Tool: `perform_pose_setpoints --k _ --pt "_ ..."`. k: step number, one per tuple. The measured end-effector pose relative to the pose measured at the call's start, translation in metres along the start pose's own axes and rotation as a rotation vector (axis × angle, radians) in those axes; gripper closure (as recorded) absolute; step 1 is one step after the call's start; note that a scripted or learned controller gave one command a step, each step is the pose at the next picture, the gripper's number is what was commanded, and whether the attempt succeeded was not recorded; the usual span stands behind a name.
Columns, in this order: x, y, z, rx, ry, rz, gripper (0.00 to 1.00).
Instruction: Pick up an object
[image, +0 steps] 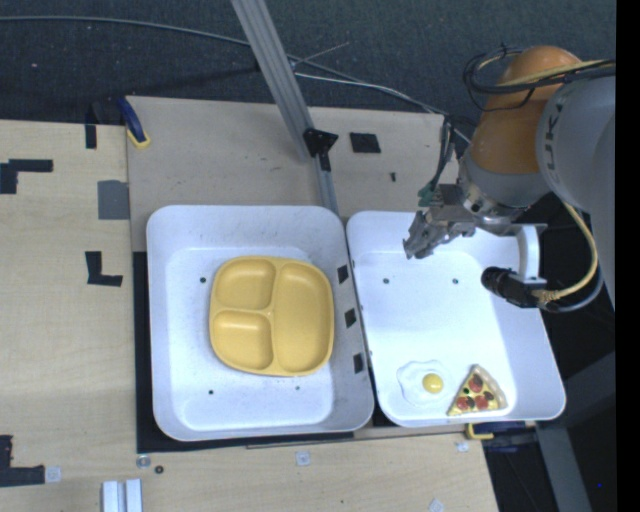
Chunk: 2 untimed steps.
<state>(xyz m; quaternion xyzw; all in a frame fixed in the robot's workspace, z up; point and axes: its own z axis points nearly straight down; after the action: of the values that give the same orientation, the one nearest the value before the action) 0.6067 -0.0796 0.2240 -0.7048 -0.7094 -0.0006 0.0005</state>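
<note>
- Gripper (416, 246) poised over the far edge of the right bin (440, 310), nothing between its fingers; how far apart they stand, impossible to tell.
- Best done by travelling to the near edge and dropping squarely over one toy.
- One fried egg (424, 382) and one pizza slice (478, 391), close together at the near right corner.
- One yellow divided plate (271, 315), centred in the left bin (180, 300).
- Two bins.
</note>
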Motion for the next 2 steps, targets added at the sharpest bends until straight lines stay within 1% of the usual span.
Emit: perform_pose_setpoints --k 1,2 --pt "0.053 -0.004 0.009 0.003 -0.001 0.0 1.0" --pt "0.099 0.008 0.007 0.001 -0.001 0.002 1.0"
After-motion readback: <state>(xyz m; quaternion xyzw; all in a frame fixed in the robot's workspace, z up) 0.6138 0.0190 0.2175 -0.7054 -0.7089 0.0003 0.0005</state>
